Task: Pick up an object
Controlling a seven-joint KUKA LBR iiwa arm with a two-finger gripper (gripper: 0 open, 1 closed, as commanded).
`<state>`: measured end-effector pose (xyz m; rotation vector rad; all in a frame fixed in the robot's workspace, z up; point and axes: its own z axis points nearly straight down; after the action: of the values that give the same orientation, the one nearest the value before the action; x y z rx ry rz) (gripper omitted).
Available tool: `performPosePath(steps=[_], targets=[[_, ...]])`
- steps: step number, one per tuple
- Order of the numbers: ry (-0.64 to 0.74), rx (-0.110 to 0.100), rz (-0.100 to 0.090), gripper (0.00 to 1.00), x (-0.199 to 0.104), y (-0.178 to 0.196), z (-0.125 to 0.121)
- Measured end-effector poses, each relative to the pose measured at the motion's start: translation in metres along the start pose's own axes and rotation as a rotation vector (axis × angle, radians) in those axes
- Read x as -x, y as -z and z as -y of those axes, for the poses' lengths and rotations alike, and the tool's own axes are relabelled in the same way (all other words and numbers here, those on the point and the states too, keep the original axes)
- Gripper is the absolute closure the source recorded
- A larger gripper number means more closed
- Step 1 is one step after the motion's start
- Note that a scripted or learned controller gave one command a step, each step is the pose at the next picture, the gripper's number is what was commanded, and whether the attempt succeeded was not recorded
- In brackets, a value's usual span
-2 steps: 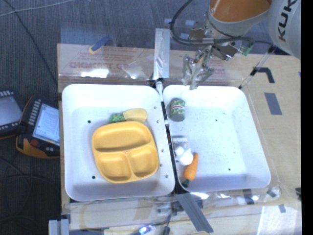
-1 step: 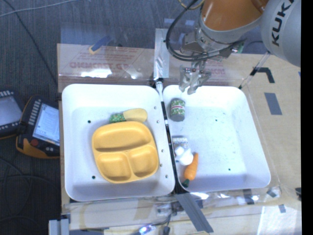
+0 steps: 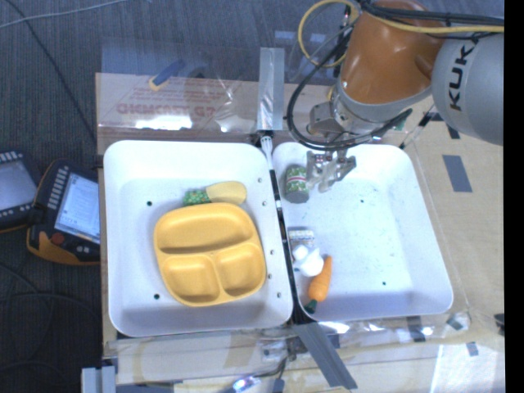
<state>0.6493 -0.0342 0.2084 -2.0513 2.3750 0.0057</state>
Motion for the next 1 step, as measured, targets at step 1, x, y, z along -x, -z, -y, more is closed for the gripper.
performPosePath(steps=[1], targets=[[-0.029,-0.005,-0.001,1.00,0.0249,0.0780,0.0165]])
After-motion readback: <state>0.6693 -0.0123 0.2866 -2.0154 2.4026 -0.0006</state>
